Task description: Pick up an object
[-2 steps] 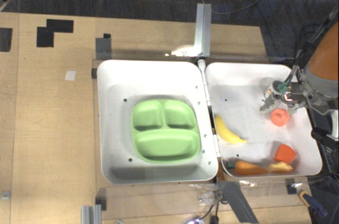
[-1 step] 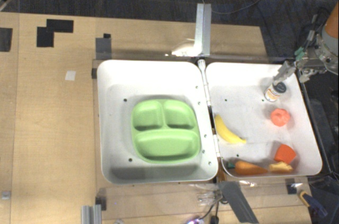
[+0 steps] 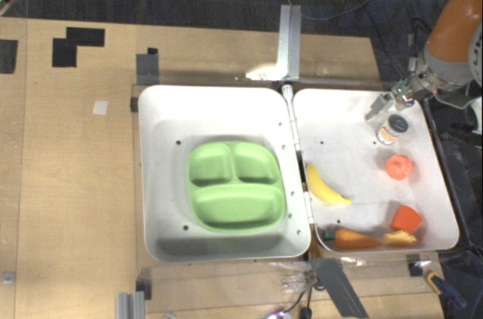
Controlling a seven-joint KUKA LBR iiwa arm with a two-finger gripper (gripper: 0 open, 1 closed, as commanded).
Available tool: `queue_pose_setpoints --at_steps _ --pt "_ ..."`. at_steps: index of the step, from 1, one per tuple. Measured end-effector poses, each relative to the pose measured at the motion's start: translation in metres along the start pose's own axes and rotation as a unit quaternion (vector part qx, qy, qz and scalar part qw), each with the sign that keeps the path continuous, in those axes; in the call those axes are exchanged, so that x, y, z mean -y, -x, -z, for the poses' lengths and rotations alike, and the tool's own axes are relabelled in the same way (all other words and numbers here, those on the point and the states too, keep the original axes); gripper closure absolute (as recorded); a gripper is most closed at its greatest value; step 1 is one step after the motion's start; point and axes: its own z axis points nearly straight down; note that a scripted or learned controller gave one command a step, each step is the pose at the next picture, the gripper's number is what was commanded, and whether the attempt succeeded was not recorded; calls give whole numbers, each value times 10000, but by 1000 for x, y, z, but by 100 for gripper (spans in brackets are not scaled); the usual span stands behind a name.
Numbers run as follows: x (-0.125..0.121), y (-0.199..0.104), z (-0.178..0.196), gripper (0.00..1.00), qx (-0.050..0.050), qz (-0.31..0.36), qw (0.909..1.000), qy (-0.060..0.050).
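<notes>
The likeliest target is the small round jar with a dark lid (image 3: pixel 392 129), standing upright in the right white bin (image 3: pixel 355 110) toward that bin's two o'clock corner, because the hand (image 3: pixel 391 100) hovers just above and beside it, reaching in from the bin's far right rim. Whether the hand is open or closed cannot be told at this slant, and nothing is seen gripped in it. Just toward six o'clock from the jar lies a round salmon-pink ball (image 3: pixel 400 167), near but apart. Further toward six o'clock an orange-red block (image 3: pixel 406 219) sits by the near wall, with a small yellowish piece (image 3: pixel 401 237) touching its near side and an orange carrot-shaped toy (image 3: pixel 356 239) lying flat along the near rim. A yellow plastic banana (image 3: pixel 324 188) rests at the bin's nine o'clock side, close to the divider. The things lie loosely scattered, which should leave room around the jar for a top-down grasp. The left white bin (image 3: pixel 162 121) holds a green three-compartment tray (image 3: pixel 235 185), lying flat at its centre, well apart from the hand. Both bins sit on the wooden counter (image 3: pixel 68 182).
</notes>
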Motion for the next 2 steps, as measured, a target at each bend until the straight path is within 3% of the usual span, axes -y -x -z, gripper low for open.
queue_pose_setpoints --at_steps 1,2 --pt "-6 -16 2 0 1 1413 9900 6" --pt "-18 -92 -52 0 -3 2604 9655 9"
